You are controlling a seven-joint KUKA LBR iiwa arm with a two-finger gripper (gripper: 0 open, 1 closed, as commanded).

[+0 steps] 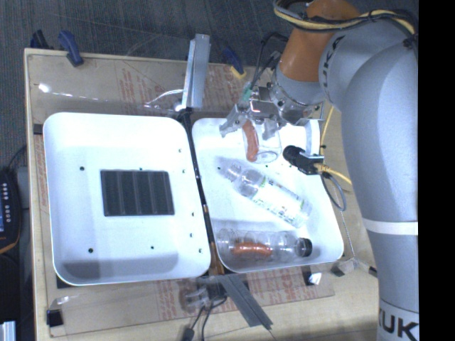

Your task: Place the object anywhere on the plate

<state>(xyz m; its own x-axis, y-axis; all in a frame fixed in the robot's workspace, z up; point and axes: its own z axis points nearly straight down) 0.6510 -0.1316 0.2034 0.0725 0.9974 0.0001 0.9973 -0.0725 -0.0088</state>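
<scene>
A slim orange-red object [251, 145] hangs upright over the back of the right bin [212, 139]. Its top end sits between the fingers of my gripper [250, 126], which is shut on it. The plate [137, 192] is a dark ribbed rectangle lying flat in the middle of the left bin [64, 130], well to the left of the gripper. The wall between the two bins lies between the gripper and the plate.
A clear plastic bottle [274, 197] lies slanted across the right bin, just below the held object. A second clear bottle [259, 248] with a black cap lies along that bin's front wall. A black part with yellow cable [302, 160] hangs right of the gripper.
</scene>
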